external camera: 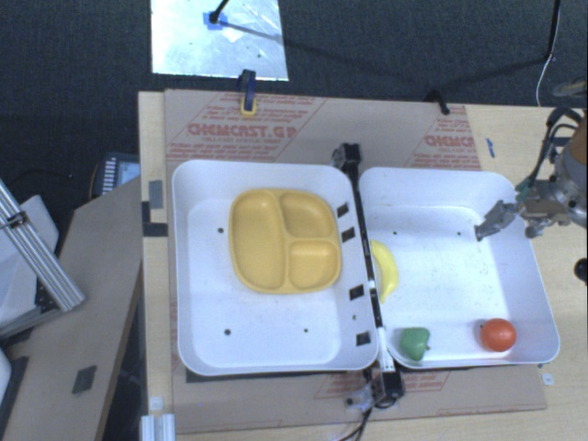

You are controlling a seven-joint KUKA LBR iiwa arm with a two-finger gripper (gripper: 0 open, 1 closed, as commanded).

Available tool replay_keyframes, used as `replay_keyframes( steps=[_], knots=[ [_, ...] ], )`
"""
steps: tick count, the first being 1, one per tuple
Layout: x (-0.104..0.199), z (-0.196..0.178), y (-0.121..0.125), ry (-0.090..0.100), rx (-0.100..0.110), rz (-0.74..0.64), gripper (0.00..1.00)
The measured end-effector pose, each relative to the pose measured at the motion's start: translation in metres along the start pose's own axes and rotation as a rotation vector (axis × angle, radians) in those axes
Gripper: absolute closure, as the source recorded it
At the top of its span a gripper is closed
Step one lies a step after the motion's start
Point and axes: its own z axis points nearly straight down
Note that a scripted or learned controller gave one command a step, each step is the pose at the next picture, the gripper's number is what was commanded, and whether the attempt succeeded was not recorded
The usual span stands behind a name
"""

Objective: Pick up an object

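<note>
The right bin holds three small things. A yellow curved piece lies against its left wall, a green piece sits in its front left corner, and an orange-red ball rests near its front right corner. My gripper hangs over the bin's right side, well behind the ball. Its two fingers are spread apart, open, with nothing between them.
A yellow divided plate lies in the left bin. A black divider with clips runs between the bins. The arm's wrist comes in from the right edge, with cables above it.
</note>
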Motion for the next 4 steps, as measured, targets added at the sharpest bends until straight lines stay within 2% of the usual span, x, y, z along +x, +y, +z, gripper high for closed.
replay_keyframes(
  steps=[1,4],
  knots=[
    [0.001,-0.007,0.003,-0.003,-0.012,-0.004,0.0],
    [-0.013,0.138,0.01,-0.001,-0.009,-0.001,0.0]
  ],
)
